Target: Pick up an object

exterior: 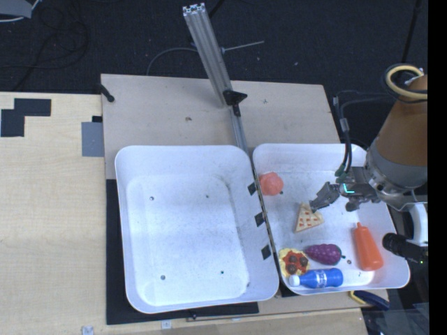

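This looks like a robotics lab. Two white bins point(188, 229) sit on a plywood bench point(174, 110), an aluminium rail point(209, 51) slants up from the bench's far edge, and loose cables point(63, 26) trail over dark carpet point(314, 26) beyond it.

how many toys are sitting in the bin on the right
6: a pink ball by the divider, a pizza slice mid-bin, an orange bottle at right, purple grapes, a small pizza and a blue bottle along the front.

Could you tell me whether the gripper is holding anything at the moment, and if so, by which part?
Nothing is held. The gripper hangs just above the pizza slice in the right bin, with nothing between its fingers.
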{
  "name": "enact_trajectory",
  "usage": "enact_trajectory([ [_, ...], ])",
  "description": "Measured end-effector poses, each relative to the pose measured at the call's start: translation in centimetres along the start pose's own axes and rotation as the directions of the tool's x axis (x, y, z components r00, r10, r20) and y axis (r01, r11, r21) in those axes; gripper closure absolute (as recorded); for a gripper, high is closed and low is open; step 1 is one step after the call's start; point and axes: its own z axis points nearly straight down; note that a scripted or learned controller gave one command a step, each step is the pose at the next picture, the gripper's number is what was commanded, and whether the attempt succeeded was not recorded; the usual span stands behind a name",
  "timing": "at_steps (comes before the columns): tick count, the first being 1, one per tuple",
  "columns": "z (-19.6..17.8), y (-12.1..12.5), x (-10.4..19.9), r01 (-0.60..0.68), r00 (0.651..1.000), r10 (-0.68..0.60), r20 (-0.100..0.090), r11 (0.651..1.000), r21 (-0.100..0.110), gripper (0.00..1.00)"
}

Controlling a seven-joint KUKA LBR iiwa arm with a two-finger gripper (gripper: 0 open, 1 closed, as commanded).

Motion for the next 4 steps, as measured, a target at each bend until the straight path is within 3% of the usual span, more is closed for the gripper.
enact_trajectory([
  [1,0.0,0.0,0.0,0.0,1.0,0.0,0.0,1.0,0.0,0.0],
  [3,11.8,-0.6,0.9,0.0,1.0,0.0,-0.001,1.0,0.005,0.0],
  [4,14.9,-0.6,0.9,0.0,1.0,0.0,0.0,1.0,-0.001,0.0],
])
